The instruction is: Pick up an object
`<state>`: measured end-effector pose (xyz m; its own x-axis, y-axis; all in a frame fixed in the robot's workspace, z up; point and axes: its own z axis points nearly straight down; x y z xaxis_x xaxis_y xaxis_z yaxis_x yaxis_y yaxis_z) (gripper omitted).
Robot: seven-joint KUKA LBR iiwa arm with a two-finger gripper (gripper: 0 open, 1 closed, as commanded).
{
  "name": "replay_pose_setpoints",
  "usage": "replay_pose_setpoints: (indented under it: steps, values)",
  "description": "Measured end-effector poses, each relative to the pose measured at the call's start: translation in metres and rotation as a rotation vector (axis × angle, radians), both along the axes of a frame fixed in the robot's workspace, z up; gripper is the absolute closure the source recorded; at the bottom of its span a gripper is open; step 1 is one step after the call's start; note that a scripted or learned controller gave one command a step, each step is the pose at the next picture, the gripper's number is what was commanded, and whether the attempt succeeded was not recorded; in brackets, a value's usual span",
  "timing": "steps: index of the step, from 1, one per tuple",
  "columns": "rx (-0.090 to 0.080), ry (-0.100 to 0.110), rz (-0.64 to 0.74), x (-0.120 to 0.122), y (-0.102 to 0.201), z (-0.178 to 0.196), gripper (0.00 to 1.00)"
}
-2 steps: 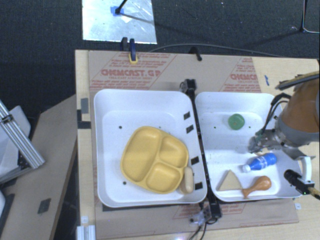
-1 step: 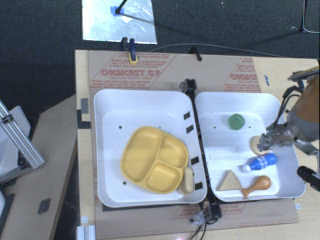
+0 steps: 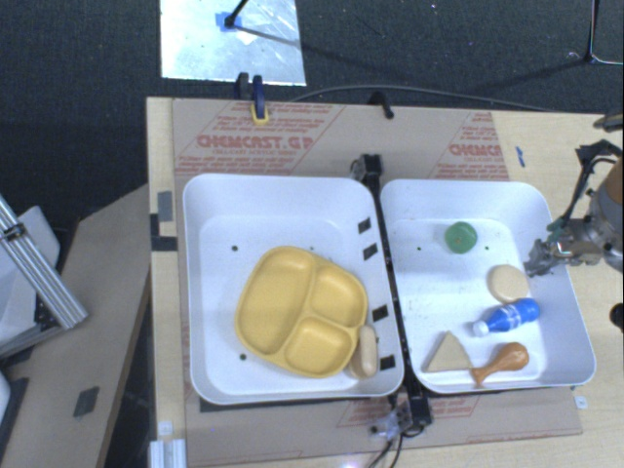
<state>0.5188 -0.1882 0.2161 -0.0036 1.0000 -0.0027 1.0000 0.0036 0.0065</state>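
Note:
The right bin (image 3: 429, 213) holds a green round object (image 3: 460, 236) near its back. A beige round piece (image 3: 507, 283) lies closer to the right wall. Below it are a small blue bottle (image 3: 507, 317) on its side, a tan wedge (image 3: 447, 353) and a brown drumstick-shaped toy (image 3: 502, 361) by the front rim. My gripper (image 3: 544, 257) reaches in from the right, over the right bin's right wall, just up and right of the beige piece. Nothing shows in its grasp.
The left bin (image 3: 224, 213) carries a yellow divided plate (image 3: 302, 310), with a pale bread-like roll (image 3: 366, 350) at the plate's front right corner. A black divider with clips (image 3: 382, 281) runs between the bins. Cardboard (image 3: 292, 139) lies beneath both bins.

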Motion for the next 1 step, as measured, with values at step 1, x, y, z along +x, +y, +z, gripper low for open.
replay_pose_setpoints:
  steps: [1]
  values:
    - [0.000, 0.000, 0.001, 0.0032, -0.0004, 0.0435, 1.00]
